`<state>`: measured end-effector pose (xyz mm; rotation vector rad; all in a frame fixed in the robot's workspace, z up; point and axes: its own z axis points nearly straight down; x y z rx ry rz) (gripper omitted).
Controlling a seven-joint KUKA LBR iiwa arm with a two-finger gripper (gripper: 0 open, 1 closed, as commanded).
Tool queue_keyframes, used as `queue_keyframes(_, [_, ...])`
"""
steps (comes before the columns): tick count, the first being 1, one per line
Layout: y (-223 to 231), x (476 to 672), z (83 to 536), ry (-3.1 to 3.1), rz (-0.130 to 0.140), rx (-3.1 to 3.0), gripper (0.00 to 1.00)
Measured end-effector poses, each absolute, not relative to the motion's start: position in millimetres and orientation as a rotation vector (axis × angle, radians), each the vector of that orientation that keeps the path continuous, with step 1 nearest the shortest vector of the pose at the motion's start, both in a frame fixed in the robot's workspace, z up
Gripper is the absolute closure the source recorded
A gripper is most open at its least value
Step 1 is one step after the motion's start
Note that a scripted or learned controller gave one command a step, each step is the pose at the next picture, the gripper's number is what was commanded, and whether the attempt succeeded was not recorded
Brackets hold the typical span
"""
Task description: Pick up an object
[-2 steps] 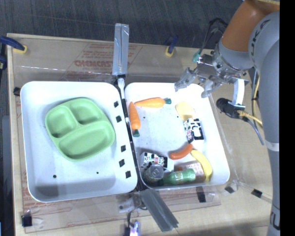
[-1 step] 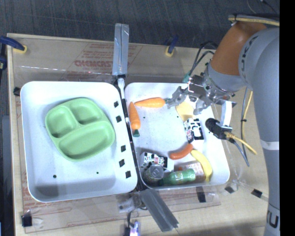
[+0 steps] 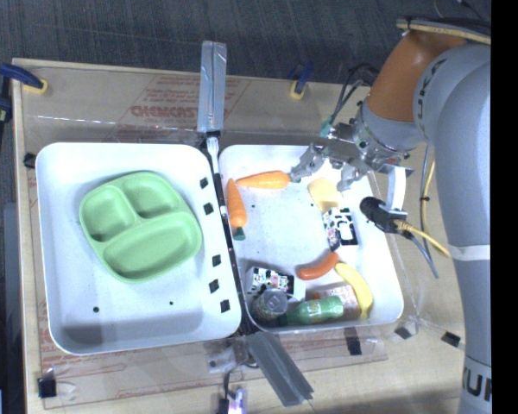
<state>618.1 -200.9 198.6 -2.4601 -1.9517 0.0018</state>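
My gripper [image 3: 325, 173] hangs over the back of the right bin [image 3: 388, 257], open, with nothing between its fingers. One fingertip [image 3: 302, 172] is just right of an orange carrot [image 3: 261, 179]. The other fingertip [image 3: 348, 178] is beside a pale yellow block [image 3: 323, 194], which lies just below the gap. A second carrot [image 3: 236, 205] lies along the bin's left wall. Toward the front are a black-and-white patterned box [image 3: 341, 227], a sausage [image 3: 317, 267], a banana [image 3: 356, 287], a green bottle [image 3: 316, 310], a can [image 3: 272, 303] and a small patterned card [image 3: 270, 279].
The left bin [image 3: 60, 291] holds a green divided plate [image 3: 139, 224]. A grey metal bar [image 3: 212, 84] stands behind the divider between the bins. Blue clamps [image 3: 22, 78] grip the bench's back edge. Cables [image 3: 419, 231] hang along the right bin's right side.
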Motion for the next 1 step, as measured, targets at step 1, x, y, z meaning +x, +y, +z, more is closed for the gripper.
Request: queue_keyframes(1, [-202.5,592.4,239.2,-1.935,0.001,-2.475,0.0])
